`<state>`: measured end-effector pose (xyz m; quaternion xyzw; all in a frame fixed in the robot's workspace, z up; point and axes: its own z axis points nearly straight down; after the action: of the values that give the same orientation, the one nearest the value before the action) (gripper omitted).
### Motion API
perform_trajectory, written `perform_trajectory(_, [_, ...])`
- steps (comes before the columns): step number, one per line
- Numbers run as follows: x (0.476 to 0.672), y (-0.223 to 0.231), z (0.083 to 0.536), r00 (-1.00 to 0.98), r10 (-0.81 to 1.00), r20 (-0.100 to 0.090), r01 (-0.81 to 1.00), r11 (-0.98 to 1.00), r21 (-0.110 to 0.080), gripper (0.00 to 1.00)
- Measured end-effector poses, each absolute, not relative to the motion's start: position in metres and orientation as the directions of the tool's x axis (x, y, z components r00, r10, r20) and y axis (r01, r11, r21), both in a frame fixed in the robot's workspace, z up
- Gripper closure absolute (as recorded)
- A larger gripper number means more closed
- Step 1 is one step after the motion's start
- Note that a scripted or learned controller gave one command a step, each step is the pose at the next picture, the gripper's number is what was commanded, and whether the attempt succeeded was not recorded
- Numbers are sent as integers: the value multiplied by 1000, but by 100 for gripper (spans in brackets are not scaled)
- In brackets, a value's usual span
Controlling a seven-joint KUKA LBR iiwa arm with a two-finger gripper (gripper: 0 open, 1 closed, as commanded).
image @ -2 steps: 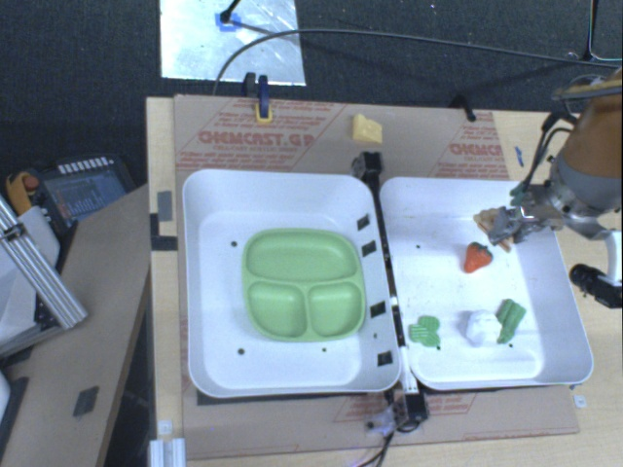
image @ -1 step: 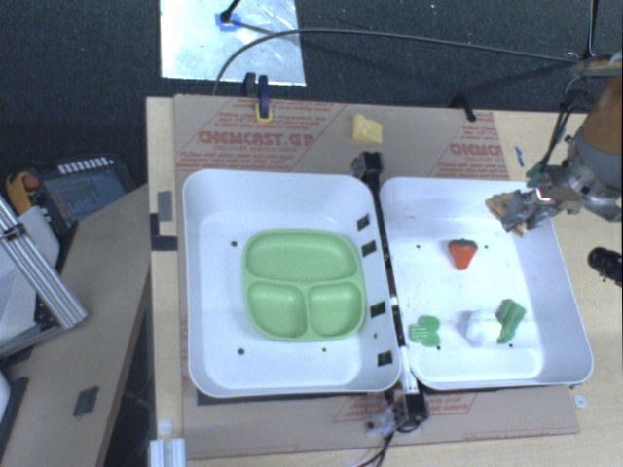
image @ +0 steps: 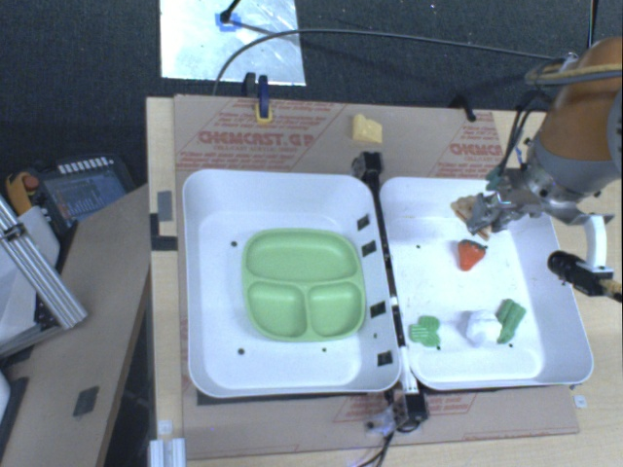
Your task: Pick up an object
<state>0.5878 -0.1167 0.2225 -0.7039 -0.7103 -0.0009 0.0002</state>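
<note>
From my seat this reads as a robotics lab, not a home or a shop. The worktop (image: 165,290) is a bare tan board with a brown sheet stamped in red lettering (image: 255,136) laid under two shallow white bins (image: 209,197), which are joined by a black strip (image: 375,246) and set side by side. Black cables (image: 389,37) run across dark carpet behind, past a shiny metal plate (image: 234,22) on the floor. On the left I see a handheld control unit with a screen (image: 83,191) and a length of aluminium rail (image: 39,270). The grey and orange robot arm (image: 584,115) reaches in from the right over toy-like plastic pieces (image: 471,254).
</note>
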Motion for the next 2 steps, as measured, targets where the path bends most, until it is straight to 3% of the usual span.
perform_trajectory(2, [599, -13, 207, -8, 1000, 1, 1000, 8, 1, 100])
